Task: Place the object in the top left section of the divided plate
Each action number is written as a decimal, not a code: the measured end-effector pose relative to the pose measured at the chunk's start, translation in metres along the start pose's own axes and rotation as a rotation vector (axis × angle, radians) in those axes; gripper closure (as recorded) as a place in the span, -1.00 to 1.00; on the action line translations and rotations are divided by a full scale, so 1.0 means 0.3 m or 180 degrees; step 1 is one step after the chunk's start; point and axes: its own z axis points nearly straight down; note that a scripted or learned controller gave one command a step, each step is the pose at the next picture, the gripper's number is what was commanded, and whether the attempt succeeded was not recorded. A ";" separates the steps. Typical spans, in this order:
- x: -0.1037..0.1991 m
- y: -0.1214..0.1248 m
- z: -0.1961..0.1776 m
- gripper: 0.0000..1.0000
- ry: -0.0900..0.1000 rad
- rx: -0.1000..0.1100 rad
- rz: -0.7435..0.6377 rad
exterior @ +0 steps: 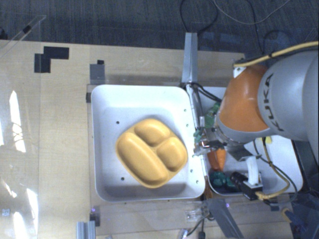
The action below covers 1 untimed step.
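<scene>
Yellow divided plate (152,152) sitting unfilled in left bin (104,183), awaiting delivery. Jaws (212,146) hovering above right bin, over orange object (217,158), presumably for pickup; opening impossible to tell.

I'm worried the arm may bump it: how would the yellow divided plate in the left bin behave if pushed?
The yellow divided plate looks moulded and rigid, so it would probably keep its shape. Its glossy surface on the smooth white bin suggests sliding rather than gripping. Low and wide, it seems unlikely to tip.
</scene>
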 end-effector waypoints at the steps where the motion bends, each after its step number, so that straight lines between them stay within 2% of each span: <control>1: 0.096 0.092 0.000 1.00 0.0000 0.0002 0.0336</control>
